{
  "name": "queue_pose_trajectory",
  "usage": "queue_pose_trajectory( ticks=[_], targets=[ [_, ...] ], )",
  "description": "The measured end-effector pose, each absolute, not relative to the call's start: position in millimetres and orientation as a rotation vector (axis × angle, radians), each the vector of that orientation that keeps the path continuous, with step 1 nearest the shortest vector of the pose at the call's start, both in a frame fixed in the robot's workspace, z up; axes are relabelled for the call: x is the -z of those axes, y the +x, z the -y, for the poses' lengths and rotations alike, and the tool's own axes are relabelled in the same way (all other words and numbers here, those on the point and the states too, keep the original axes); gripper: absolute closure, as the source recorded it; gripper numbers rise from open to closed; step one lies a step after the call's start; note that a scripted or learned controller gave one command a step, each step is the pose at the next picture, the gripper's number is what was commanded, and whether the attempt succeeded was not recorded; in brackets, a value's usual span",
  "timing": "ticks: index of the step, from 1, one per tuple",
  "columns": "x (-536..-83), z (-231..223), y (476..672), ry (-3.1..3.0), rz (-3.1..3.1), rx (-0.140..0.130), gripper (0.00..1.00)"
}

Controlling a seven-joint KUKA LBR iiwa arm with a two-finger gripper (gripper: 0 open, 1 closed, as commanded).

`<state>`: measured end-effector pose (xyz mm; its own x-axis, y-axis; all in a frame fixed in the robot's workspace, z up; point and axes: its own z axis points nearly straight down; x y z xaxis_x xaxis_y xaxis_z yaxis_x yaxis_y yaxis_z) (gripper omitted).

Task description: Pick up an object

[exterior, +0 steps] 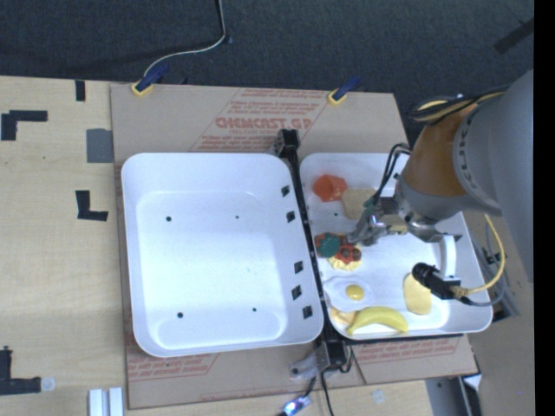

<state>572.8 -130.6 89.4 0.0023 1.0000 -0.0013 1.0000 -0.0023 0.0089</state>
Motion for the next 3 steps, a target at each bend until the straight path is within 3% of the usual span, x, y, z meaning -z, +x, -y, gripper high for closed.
queue_pose_trajectory(
  ticks=[1,2,3],
  targets=[
    [-85.2,161.5,599.3,2.219,-2.223,-0.002,1.00],
    [-85.5,161.5,599.1,2.219,-2.222,-0.002,0.00],
    [-84.9,139.1,668.3,2.217,-2.236,0.021,0.00]
  ],
)
